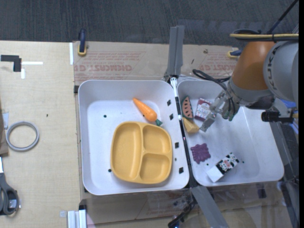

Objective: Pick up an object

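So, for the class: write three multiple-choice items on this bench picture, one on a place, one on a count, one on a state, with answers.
1. Where does the carrot lie?
A. In the left bin
B. In the right bin
C. On the bare bench

2. How many sections has the yellow plate?
A. Two
B. Three
C. Five

3. How is the plate lying?
A. Flat, open side up
B. Face down
C. Propped on edge against a wall

Answers: 1 A, it lies by the plate in the left bin; 2 B, two ridges divide it into three; 3 A, its hollow sections face the camera.
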`<state>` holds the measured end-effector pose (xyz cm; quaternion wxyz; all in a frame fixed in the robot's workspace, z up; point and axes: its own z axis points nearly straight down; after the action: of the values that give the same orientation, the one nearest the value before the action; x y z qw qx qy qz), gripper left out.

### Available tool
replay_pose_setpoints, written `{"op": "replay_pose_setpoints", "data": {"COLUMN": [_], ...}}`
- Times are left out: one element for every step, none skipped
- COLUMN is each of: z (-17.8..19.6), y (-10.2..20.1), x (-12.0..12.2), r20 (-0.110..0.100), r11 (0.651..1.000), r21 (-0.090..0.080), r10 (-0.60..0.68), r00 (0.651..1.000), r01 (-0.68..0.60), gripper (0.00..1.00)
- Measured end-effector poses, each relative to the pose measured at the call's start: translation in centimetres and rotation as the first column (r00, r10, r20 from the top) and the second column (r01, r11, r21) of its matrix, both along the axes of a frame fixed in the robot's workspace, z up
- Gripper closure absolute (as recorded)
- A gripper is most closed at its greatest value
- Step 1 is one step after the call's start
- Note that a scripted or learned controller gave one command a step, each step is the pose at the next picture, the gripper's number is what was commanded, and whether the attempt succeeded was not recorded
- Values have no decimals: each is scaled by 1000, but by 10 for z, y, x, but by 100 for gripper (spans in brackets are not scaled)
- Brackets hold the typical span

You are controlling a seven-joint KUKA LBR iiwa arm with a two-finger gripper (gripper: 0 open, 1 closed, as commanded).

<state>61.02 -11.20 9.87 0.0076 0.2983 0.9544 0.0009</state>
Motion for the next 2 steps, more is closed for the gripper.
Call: {"op": "replay_pose_setpoints", "data": {"z": [50, -3], "y": [7, -3], "x": [40, 4], "r20": [-12, -15], "r11": [848, 768], "r21": [1, 0], "r10": [-530, -640], "r00": [848, 768], "r01": [530, 640], "gripper": [0, 0]}}
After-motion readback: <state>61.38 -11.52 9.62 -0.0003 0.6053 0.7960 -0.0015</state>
